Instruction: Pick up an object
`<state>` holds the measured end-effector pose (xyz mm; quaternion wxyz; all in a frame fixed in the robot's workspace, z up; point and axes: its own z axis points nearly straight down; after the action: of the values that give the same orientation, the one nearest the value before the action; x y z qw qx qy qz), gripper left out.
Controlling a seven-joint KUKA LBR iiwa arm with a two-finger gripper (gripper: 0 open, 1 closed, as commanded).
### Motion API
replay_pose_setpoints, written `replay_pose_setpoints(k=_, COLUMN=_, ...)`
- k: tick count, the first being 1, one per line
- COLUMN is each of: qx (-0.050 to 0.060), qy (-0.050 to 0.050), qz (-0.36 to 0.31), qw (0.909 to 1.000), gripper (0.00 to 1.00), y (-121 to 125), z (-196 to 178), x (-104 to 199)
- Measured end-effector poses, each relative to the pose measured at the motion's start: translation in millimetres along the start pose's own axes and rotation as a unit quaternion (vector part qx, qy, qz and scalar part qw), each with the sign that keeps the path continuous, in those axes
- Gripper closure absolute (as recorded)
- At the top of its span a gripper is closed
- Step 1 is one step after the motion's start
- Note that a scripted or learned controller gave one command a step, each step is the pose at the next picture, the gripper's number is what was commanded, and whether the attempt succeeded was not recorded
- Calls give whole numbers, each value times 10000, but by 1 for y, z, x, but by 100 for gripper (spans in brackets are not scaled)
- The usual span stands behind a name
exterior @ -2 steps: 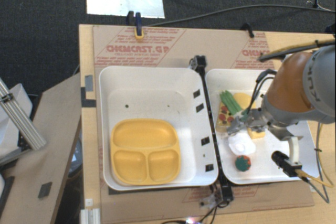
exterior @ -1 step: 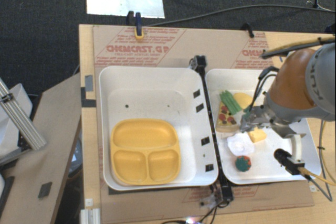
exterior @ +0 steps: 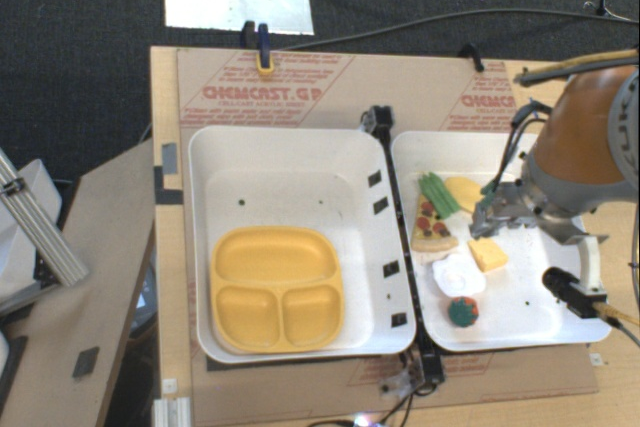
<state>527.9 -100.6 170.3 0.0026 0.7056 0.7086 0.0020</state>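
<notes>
In the right bin (exterior: 520,320) lie a green bundle of beans (exterior: 437,192), a pizza slice (exterior: 432,225), a yellow flat piece (exterior: 464,191), a yellow cheese wedge (exterior: 489,256), a white rounded piece (exterior: 458,274) and a small green and red ball (exterior: 462,312). My gripper (exterior: 483,222) hangs low over the right bin, between the yellow flat piece and the cheese wedge, just right of the pizza slice. Nothing is visibly held between its fingers.
The left bin (exterior: 290,160) holds a yellow divided tray (exterior: 279,287) at its front. Black clips sit along the divider (exterior: 388,215) between the bins. The arm's grey and orange body (exterior: 590,140) covers the right bin's back right corner.
</notes>
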Motion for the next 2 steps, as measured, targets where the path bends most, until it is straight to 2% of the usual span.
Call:
replay_pose_setpoints(k=1, qx=-1, qy=-2, qz=1, qw=10000, gripper=100, y=0, z=-63, x=-4)
replay_pose_setpoints(k=2, qx=4, qy=0, qz=-1, qw=10000, gripper=100, y=2, z=-100, x=-4)
